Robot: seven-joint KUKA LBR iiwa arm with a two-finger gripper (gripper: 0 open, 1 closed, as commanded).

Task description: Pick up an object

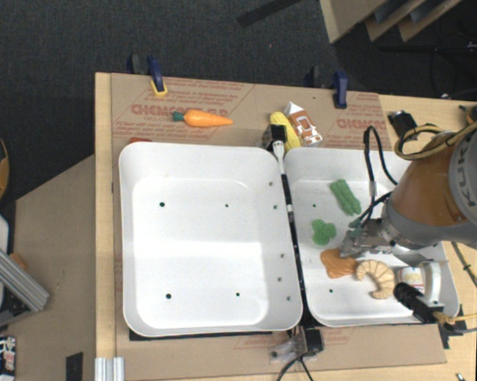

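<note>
The right bin holds a long green piece, a small green clump, an orange lump and a tan croissant-shaped piece. My gripper reaches down from the right, just above the orange lump and right of the green clump. Its tips sit close to the orange lump; the arm's body hides how they stand.
The left bin lies beside the right one. On the board behind the bins lie a toy carrot, a yellow corn-like toy and a small orange-white box. Blue clamps hold the board's far edge. Cables trail over the right bin.
</note>
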